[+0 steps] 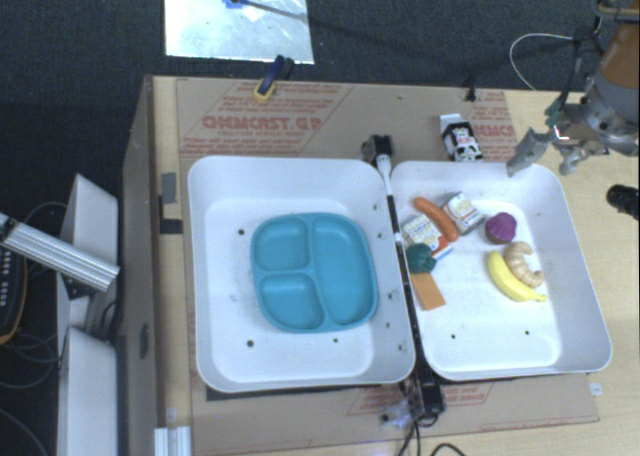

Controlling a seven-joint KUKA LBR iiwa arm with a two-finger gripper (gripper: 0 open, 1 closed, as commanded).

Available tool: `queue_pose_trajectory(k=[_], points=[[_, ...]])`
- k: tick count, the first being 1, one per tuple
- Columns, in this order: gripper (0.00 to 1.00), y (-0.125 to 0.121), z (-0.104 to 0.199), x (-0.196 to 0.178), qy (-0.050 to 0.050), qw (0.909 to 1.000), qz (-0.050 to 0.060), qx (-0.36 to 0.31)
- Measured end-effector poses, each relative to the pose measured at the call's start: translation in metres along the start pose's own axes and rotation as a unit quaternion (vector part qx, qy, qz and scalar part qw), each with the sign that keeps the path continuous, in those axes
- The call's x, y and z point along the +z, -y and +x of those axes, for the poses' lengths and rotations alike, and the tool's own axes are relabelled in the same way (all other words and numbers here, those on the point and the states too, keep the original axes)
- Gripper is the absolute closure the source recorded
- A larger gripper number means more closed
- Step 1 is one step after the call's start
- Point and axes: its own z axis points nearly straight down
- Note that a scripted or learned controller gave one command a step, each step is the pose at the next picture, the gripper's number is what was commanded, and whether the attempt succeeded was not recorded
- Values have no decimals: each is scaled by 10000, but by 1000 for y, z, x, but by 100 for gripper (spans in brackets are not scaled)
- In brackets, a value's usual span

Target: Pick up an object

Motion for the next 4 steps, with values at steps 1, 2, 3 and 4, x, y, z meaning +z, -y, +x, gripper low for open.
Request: queue_pose_trajectory(k=[1, 2, 3, 4], points=[[0, 3, -13, 147, -9, 10000, 30, 8], [0, 41, -14, 150, 0, 10000, 5, 6], [0, 89, -14, 150, -2, 10000, 8, 10], [100, 88, -14, 139, 3, 10000, -10, 4]])
